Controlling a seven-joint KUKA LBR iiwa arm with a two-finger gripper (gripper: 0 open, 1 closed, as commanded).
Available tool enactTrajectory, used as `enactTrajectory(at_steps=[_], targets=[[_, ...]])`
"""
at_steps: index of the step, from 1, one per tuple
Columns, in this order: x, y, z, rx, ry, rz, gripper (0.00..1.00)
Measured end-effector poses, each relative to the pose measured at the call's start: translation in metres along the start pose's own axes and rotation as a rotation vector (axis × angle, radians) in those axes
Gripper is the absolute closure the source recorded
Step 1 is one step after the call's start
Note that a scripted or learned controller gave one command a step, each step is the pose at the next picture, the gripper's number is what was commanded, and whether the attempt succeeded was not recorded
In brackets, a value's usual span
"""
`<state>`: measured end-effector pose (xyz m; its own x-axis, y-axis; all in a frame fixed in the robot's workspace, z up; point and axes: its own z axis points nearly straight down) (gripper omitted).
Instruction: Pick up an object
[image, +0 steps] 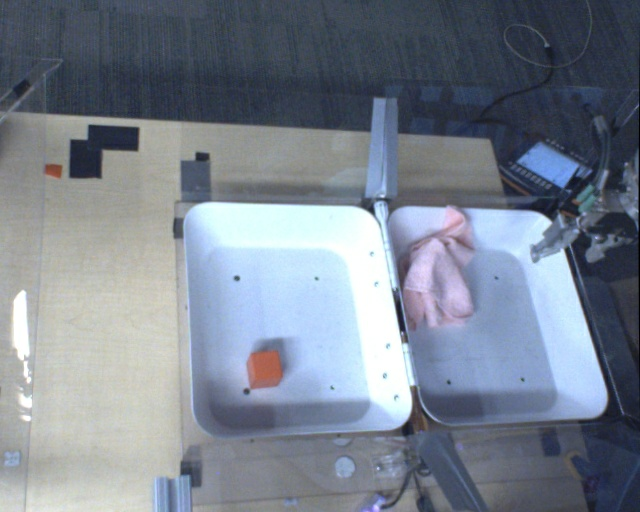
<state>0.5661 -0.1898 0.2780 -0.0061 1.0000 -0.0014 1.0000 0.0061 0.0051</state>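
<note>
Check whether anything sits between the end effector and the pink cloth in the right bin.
Nothing visible does. The end effector is at the right bin's far right edge, and the pink cloth lies bunched against the bin's left wall. Between them is bare white bin floor. The orange block lies in the left bin, off that path.

Arm cut off by right edge; tool (553, 243) small, blurred, finger state unreadable.
</note>
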Motion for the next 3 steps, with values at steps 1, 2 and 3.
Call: enactTrajectory(at_steps=[1,2,3], targets=[[0.035,0.050,0.130,0.001,0.001,-0.009,0.00],[0.037,0.053,0.116,-0.008,0.000,-0.013,1.00],[0.037,0.053,0.116,-0.008,0.000,-0.013,0.00]])
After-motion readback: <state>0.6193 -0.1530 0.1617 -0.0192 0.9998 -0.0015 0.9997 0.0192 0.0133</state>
